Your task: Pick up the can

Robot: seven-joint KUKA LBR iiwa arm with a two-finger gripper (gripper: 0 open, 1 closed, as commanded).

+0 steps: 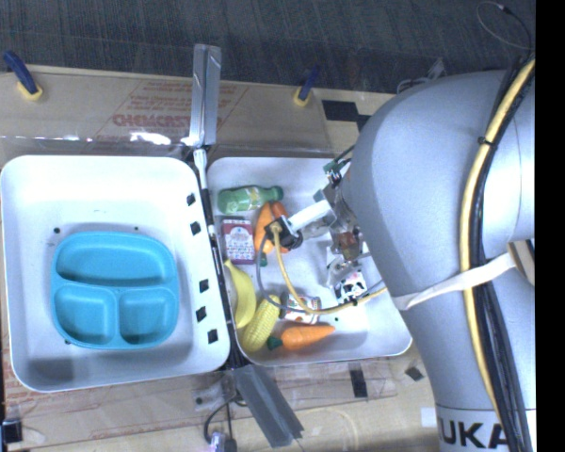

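While the gripper (347, 264) hung over the middle of the right bin (384, 343), the can (236, 238) lay apart from it by the left wall, between the green bottle (250, 198) and the banana (241, 290). Couldn't tell if the gripper was open or closed.

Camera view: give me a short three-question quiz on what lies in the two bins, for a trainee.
1. True or false: the blue tray lies in the left bin.
2. Which thing sits just above the can in the picture? A) green bottle B) mug C) sponge
3. Fill in: the corn lies right beside a yellow ____.
Key: 1 true; 2 A; 3 banana.
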